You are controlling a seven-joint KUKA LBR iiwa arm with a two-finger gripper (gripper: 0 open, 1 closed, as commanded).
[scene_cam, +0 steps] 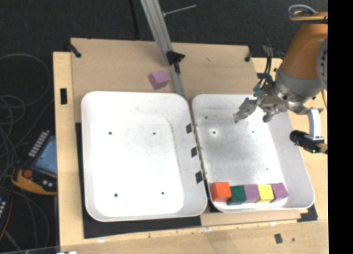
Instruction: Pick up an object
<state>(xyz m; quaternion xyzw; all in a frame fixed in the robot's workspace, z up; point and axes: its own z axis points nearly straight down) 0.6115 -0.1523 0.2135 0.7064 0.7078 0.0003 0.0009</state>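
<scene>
Along the near edge of the right bin (259, 153) lies a row of small blocks: orange (221, 190), green (237, 194), purple (251, 193), yellow (266, 193) and another purple (279, 190). My gripper (255, 112) hangs over the far part of that bin, well away from the row, open with nothing between its fingers. One finger (242, 109) points left and down toward the bin floor. A further purple block (159, 79) sits on the bench behind the left bin.
The left bin (138, 153) stands beside the right one. A slanted metal pole (160, 32) rises from the bench between the bins' far ends. Cables and a handheld pendant (38, 162) lie on the floor at the left.
</scene>
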